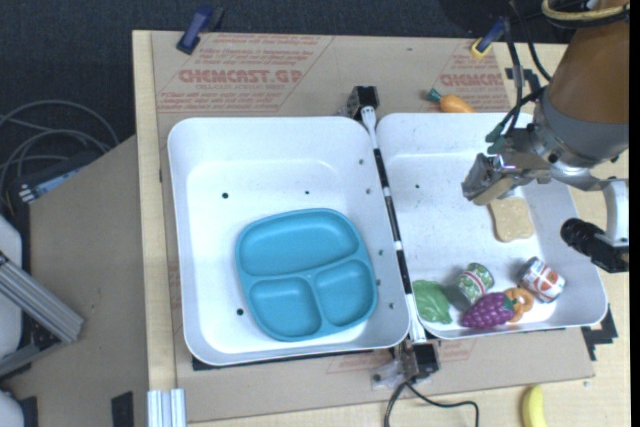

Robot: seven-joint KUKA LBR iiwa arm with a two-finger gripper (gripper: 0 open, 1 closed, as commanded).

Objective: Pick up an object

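In the right bin lie a tan bread slice, a green leafy piece, a small green can, a purple grape bunch, an orange pretzel-like piece and a red-and-white can. My gripper hangs over the upper middle of that bin, just left of and above the bread slice. Nothing shows between its fingers.
The left bin holds a blue three-compartment plate. A toy carrot lies on the bench behind the right bin, a blue clip at the back left, and a yellow object at the front right edge.
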